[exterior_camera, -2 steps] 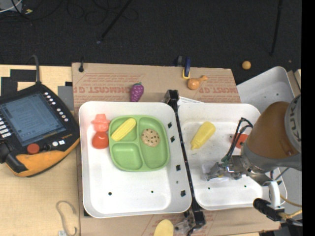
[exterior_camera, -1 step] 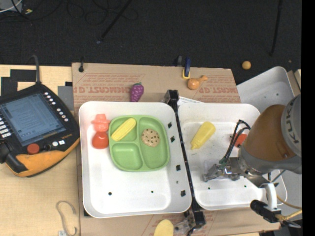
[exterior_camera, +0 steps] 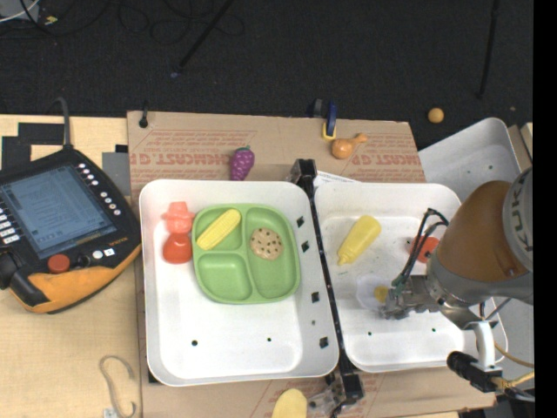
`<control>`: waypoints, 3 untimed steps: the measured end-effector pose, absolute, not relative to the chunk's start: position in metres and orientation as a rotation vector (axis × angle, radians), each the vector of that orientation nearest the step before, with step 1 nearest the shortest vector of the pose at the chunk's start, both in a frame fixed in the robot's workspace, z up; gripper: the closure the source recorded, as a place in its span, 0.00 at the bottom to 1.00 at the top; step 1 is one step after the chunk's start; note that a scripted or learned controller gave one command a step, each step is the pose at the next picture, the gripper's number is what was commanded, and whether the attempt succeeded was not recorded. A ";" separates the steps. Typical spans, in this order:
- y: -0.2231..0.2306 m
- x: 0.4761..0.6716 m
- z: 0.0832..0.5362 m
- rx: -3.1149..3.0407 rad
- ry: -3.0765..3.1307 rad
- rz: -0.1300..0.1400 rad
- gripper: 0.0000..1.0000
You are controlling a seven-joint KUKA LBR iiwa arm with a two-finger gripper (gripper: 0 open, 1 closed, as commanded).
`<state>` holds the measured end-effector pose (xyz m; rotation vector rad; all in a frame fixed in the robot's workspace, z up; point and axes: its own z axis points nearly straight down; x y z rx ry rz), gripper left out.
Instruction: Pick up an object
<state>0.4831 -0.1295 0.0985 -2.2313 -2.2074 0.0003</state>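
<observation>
Low in the right bin (exterior_camera: pixel 392 355), the gripper (exterior_camera: pixel 399 306), its grip unreadable, has the yellow bottle (exterior_camera: pixel 359 239) up-left, lying diagonally.

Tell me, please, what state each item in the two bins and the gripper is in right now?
Green tray: flat in left bin, one compartment bare.
Corn: lying in the tray's upper-left compartment.
Cookie: lying in the tray's upper-right compartment.
Red hydrant toy: beside the tray's left edge.
Yellow bottle: on its side in right bin.
Gripper: low in right bin.
</observation>
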 end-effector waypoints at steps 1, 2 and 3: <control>-0.133 0.477 0.158 -2.230 -2.215 -0.002 1.00; -0.133 0.476 0.201 -2.223 -2.222 -0.002 1.00; -0.134 0.476 0.229 -2.222 -2.222 -0.001 1.00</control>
